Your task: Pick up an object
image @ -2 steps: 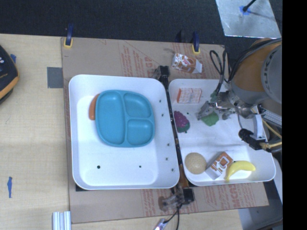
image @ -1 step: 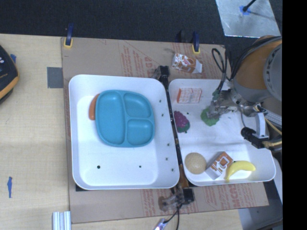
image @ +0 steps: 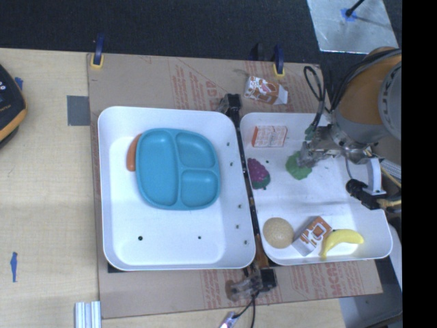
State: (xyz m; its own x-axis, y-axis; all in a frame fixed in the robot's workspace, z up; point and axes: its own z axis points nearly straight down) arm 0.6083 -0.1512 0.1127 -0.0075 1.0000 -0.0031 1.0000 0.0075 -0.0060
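Observation:
In the right bin (image: pixel 321 195) lie a green broccoli-like piece (image: pixel 298 167), a purple grape bunch (image: pixel 258 173), a white and orange packet (image: pixel 269 137), a tan round bun (image: pixel 278 231), a small orange and white carton (image: pixel 313 236) and a yellow banana (image: pixel 341 240). My gripper (image: pixel 311 150) hangs low over the bin's upper right part, its tip just above and right of the green piece. The grey arm with its orange band (image: pixel 362 94) comes in from the right.
The left bin (image: pixel 116 231) holds a blue divided plate (image: pixel 178 168) with an orange item (image: pixel 131 154) tucked under its left rim. A small wrapped packet (image: pixel 265 90) lies on the cardboard behind the bins. A black and yellow device (image: pixel 9 104) sits at the far left.

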